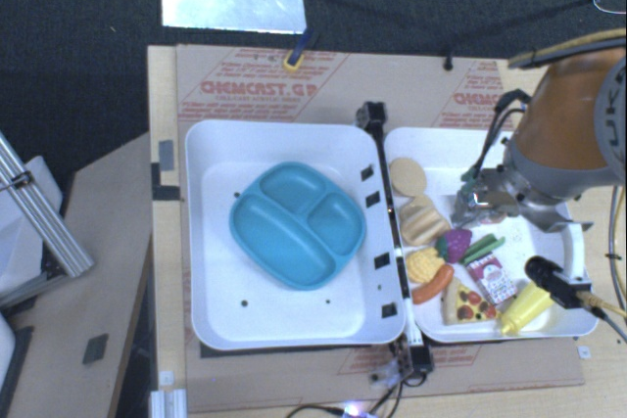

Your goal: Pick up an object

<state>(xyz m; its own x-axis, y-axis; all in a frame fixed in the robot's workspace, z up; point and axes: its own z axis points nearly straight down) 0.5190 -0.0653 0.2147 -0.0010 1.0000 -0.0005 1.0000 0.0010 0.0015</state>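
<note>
Tool: the metal two-finger tool (468, 207) hangs low in the right white bin (446, 148), just above the purple toy grapes (455, 243); its spread cannot be told.
Toy food: bread slice (421, 220), corn (424, 263), pizza wedge (463, 306), yellow bottle (525, 307) clustered there.
Left white bin (216, 162): blue divided plastic plate (297, 224).

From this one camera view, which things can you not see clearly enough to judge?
- Gripper in the camera view: small and blurred against the right bin; no telling if it grips anything.
- Arm: cut off by the right edge.
- Toy food: piled and overlapping, so several pieces are partly hidden.
- Yellow bottle: partly covered by a black part.
</note>
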